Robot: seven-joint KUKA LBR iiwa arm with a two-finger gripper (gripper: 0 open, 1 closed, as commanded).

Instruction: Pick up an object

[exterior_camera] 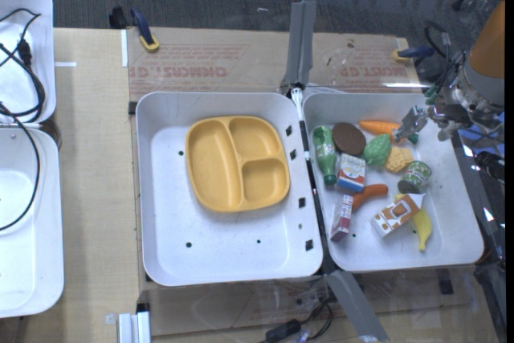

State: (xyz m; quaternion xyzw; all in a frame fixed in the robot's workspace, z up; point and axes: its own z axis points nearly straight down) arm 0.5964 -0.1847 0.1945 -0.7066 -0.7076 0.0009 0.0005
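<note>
I take the table [88,173] first: it carries two white bins side by side, and the left bin [161,245] holds just a yellow divided plate [238,162], flat and wide, a poor thing for two fingers. The right bin [458,241] is where I work, since all the small pieces are heaped there. My arm [490,52] reaches in from the right, and the tool [414,124] hangs over the upper right part of that heap, near the orange carrot [377,126] and the yellow corn [398,159]; I can't tell whether it is spread or pressed together, and I see nothing between its fingers. Any piece will do, so I judge the choice matters most. The green bottle [324,154], the brown disc [349,138] and the green lump [377,150] lie packed and touching, so a descent there risks nudging neighbours instead of gripping. The carrot lies at the heap's far edge with bare floor behind it, so I'd line up across its narrow width and come straight down. The small box [396,214] and the banana [422,227] near the front are looser and make a fair fallback.
</note>
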